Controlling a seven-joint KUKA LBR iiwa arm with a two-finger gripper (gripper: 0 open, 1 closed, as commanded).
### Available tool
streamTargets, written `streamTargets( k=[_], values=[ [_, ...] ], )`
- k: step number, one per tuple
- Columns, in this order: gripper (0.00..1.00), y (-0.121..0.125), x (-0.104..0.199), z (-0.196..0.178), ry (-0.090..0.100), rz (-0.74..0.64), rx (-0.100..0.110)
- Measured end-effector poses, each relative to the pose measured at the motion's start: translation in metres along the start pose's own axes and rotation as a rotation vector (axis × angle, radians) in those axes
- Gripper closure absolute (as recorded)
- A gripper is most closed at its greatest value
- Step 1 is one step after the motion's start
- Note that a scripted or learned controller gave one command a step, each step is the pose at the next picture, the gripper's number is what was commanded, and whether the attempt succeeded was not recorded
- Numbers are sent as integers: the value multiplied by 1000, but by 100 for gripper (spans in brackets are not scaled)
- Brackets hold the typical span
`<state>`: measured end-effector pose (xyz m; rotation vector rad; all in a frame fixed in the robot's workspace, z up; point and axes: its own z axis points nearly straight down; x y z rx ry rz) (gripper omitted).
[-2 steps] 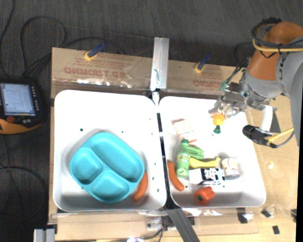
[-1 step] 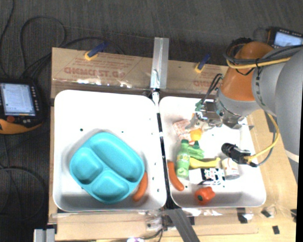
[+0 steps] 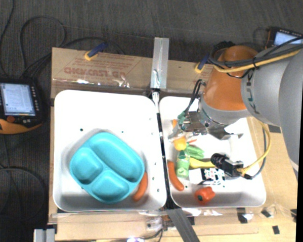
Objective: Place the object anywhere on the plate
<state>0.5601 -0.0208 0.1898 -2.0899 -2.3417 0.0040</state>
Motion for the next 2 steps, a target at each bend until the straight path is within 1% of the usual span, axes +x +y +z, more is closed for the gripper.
streamTargets(
  k=[1, 2],
  values=[
    [100, -30, 76, 7, 1, -344, 0],
    [0, -30, 75, 7, 0, -343, 0]
  ],
)
